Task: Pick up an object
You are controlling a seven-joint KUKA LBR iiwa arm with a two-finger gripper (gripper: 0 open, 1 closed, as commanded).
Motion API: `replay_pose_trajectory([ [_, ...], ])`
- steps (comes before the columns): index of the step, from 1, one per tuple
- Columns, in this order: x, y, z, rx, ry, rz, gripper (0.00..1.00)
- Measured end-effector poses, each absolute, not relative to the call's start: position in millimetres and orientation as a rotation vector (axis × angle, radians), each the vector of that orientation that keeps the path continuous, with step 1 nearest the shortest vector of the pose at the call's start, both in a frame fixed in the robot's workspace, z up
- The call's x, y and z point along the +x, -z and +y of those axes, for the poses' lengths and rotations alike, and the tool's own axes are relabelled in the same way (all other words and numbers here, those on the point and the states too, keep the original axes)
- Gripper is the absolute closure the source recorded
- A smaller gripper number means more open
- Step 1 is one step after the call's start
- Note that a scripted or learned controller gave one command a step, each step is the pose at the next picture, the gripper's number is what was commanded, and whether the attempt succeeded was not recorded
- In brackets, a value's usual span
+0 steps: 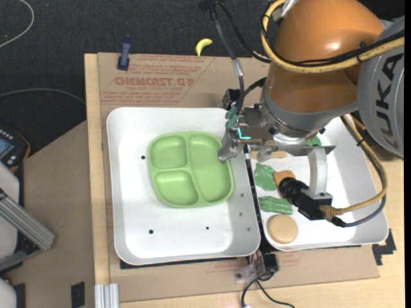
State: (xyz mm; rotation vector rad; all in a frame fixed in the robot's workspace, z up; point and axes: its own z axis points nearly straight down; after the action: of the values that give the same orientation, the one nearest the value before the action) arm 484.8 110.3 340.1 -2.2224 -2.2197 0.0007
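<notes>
The bench (160,76) carried a cardboard sheet under two white bins. In the right bin (369,226) lay my candidates: a green leafy piece (264,174), an orange bit (284,175), another green piece (275,205) and a tan round disc (282,228) nearest me. The gripper (229,147) hung at the divide between the bins, over the right rim of the green divided plate (190,169) in the left bin (128,172), just left of those pieces. Its state I could not tell. I judged that a descent there risked striking the plate rim or bin wall and catching nothing.

Bright even overhead light, soft shadows, mild blur.
</notes>
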Motion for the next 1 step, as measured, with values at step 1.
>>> replay_pose_trajectory([
  [1, 485.3, -350.7, 110.7, -2.223, 0.003, -2.221, 1.00],
])
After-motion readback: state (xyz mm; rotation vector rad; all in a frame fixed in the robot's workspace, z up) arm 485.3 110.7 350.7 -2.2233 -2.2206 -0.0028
